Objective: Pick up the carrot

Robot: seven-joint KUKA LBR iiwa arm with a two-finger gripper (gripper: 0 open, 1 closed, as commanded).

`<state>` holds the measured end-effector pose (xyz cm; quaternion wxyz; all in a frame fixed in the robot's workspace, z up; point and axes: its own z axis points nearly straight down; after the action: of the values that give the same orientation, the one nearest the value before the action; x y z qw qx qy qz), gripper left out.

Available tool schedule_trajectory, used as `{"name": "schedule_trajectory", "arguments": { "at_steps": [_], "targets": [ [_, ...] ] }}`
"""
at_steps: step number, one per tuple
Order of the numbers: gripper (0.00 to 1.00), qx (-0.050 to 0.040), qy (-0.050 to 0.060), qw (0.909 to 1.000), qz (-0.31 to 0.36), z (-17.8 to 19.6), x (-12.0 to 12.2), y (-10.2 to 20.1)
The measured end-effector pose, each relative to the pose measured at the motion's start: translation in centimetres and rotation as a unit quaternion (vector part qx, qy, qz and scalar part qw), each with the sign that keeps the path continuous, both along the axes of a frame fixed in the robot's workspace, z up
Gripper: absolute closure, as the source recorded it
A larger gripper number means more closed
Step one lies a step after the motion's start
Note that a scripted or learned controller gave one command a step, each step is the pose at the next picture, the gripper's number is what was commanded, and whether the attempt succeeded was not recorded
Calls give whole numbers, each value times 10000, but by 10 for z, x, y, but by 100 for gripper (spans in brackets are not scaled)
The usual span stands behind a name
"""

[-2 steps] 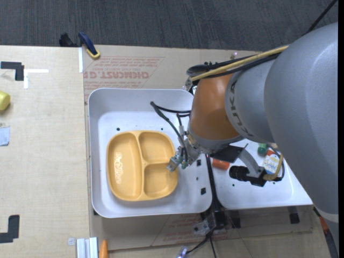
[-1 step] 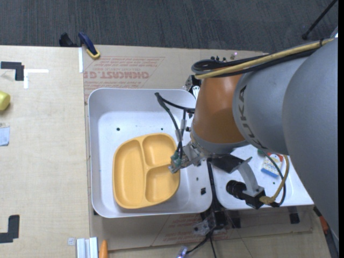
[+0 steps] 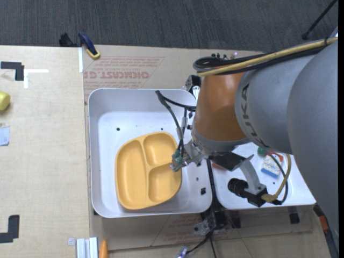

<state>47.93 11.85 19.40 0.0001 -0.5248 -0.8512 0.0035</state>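
Far left on the pale wooden bench (image 3: 43, 171): 1 small yellow rounded lump (image 3: 2, 101) at the edge. Also 1 thin orange sliver (image 3: 102, 246) at the bottom, outside the bins, too small to call.

Next, the left shallow white bin (image 3: 102, 144) with 1 yellow plastic plate (image 3: 145, 171) split into 3 compartments, nothing lying in the parts on view.

Right at the plate's right rim: the 2-finger gripper (image 3: 179, 162), low over the bin. Can't tell whether open or closed, way too cluttered there.

Then 1 big grey arm with the orange band (image 3: 226, 112) covering much of the right shallow white bin (image 3: 301, 195), where 1 small white-and-blue packet (image 3: 270, 168) peeks out.

So 2 bins, 1 plate, 1 packet.

As for the carrot: can't place it, probably hidden under the arm. No honest call on which way it lies from the gripper, or on its long axis. Best guess is the right bin.
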Motion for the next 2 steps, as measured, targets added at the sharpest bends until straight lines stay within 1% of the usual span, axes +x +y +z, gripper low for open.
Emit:
{"name": "schedule_trajectory", "arguments": {
  "at_steps": [1,2],
  "targets": [
    [100,-110,-67,9833,-1813,-26,3,54],
    [100,-20,2,9670,-2546,89,49,60]
  ]
}}
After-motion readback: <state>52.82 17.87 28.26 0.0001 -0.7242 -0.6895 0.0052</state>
